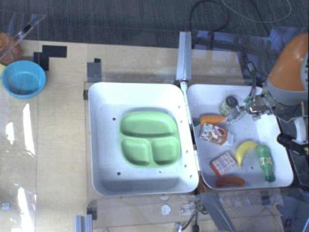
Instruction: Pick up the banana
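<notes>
The yellow banana [245, 151] lies in the right bin [285, 180], near its lower middle, curving up to the right. The gripper [247, 108] hangs over the upper part of that bin, above and slightly right of the banana and well apart from it. It sits close to a small clear bottle with a grey cap [230, 105]. The grey arm with its orange band [289, 64] comes in from the right edge.
Around the banana lie a green bottle [264, 162], a red and white box [223, 163], a red sausage [230, 181], an orange packet [213, 133] and a carrot [212, 119]. The left bin [104, 178] holds a green divided tray [148, 138]. A blue bowl [24, 78] stands far left.
</notes>
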Controlling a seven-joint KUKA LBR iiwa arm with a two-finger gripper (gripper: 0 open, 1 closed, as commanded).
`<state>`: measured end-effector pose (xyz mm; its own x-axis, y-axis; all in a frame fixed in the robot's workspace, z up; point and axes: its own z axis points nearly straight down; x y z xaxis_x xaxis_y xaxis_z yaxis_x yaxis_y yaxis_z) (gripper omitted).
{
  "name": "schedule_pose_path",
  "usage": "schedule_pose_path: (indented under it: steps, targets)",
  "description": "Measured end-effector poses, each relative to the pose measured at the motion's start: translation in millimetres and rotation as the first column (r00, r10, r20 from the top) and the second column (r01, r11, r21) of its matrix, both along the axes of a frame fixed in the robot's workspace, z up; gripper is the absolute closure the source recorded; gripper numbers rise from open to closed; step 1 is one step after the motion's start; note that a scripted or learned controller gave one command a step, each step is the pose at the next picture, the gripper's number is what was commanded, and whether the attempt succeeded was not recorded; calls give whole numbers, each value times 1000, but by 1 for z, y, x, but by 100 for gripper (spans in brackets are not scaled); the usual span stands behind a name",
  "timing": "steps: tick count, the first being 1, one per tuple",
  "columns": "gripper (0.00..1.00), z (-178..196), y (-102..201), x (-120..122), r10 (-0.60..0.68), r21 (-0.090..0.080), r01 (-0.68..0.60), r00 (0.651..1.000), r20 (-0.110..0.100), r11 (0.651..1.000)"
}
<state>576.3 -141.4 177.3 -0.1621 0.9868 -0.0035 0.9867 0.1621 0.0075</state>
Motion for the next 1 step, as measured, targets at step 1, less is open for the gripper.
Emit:
schedule_pose_path:
  steps: [1]
  targets:
    - [0, -47, 2, -31, 165, 0, -165, 986, -2, 986]
